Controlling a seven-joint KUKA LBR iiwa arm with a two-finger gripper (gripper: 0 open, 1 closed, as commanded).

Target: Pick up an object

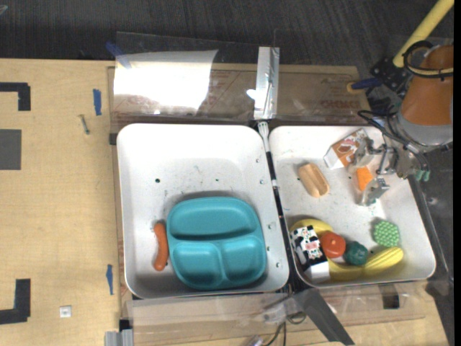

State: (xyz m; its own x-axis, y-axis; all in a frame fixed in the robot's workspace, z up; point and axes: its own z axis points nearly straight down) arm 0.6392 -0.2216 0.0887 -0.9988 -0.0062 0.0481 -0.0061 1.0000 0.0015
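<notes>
At the upper right of the frame, the gripper (376, 173) hangs over the right bin (425, 222) with a small orange piece (364, 176) between its fingers. A tan bread roll (313, 179) lies just left, apart from it.

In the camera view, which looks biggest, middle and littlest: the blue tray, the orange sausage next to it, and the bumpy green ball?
1. Blue tray, by far the biggest.
2. Orange sausage, long but thin.
3. Bumpy green ball, littlest, though close to the sausage.
</notes>
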